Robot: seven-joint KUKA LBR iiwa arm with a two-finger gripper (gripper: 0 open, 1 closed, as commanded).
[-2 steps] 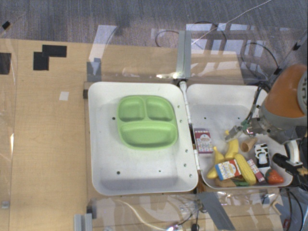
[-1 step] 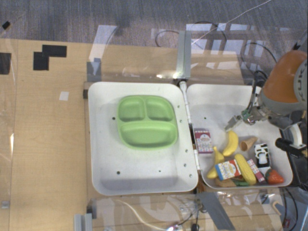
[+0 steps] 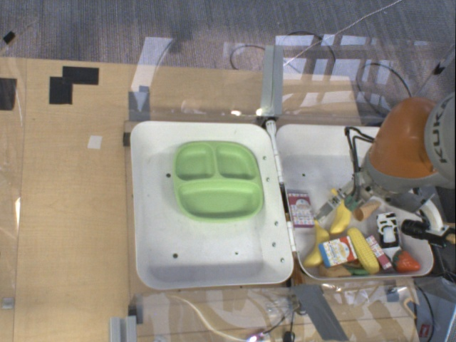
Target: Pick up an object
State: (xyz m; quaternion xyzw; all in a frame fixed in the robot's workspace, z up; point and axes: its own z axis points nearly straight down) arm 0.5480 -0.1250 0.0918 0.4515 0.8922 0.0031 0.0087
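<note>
Your claw (image 3: 348,199) hangs in the right bin (image 3: 313,155), just at 12 o'clock of the banana (image 3: 341,219); you cannot tell whether it grips. The green tray (image 3: 216,179) lies in the left bin (image 3: 153,212).

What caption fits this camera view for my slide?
KUKA arm lowers its gripper over toy food in the right bin; green tray in left bin.
</note>
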